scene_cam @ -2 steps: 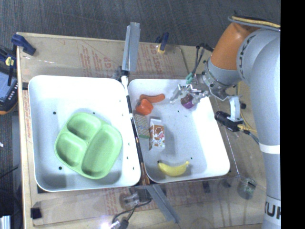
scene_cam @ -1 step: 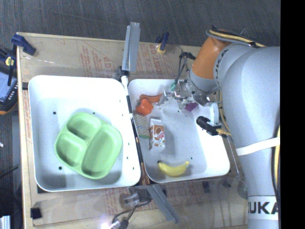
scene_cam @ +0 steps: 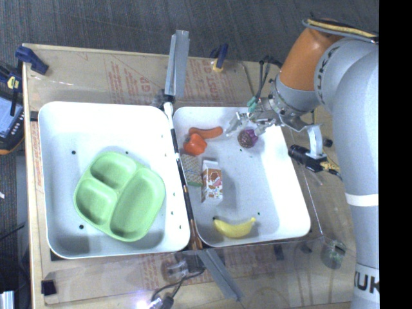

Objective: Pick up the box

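Taking the box (scene_cam: 212, 181) as the landmark: well off to its left, in the left bin (scene_cam: 58, 118), sits a green divided plate (scene_cam: 120, 196), which has no part in this job. Just left of the box, a small patterned packet (scene_cam: 191, 168) lies against the dividing wall of the right bin (scene_cam: 293, 198). The box itself lies flat near the middle of that bin's floor, a small carton with a printed face up. Just up and left of it is an orange-red piece of toy food (scene_cam: 195, 145), with a carrot-like piece (scene_cam: 205, 132) above that; below and slightly right of the box, near the bin's front wall, rests a banana (scene_cam: 234, 226). Up and to the right of the box, near the bin's far wall, the hand (scene_cam: 250, 125) hovers close to a dark purple round item (scene_cam: 248, 138), and nothing shows between its parts; whether they are apart or together I cannot tell at this size. The step in hand looks like the approach, with the grasp not yet made. The next move would call for travelling down and left across the bin to sit over the box, lining up with its narrower sides, then descending without nudging the packet or the orange-red piece.
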{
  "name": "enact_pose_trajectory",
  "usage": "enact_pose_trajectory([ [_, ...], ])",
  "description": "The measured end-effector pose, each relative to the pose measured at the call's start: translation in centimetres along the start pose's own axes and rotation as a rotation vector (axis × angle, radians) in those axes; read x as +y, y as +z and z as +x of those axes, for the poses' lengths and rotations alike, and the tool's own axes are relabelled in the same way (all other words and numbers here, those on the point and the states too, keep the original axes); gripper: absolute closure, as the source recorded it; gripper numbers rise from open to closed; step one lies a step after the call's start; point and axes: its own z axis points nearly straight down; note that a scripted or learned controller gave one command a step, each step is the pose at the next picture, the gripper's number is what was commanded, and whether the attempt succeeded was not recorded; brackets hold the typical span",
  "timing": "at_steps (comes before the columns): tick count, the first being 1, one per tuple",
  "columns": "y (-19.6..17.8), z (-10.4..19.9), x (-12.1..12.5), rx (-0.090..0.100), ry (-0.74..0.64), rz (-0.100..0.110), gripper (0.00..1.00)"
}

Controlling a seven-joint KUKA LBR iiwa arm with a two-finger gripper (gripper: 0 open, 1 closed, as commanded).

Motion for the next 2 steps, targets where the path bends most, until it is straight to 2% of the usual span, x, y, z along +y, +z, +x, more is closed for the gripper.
enact_pose_trajectory([
  [1,8.2,1.1,0.7,0.002,-0.151,0.003,0.00],
  [2,7.1,-0.5,2.2,0.000,-0.192,-0.002,0.00],
])
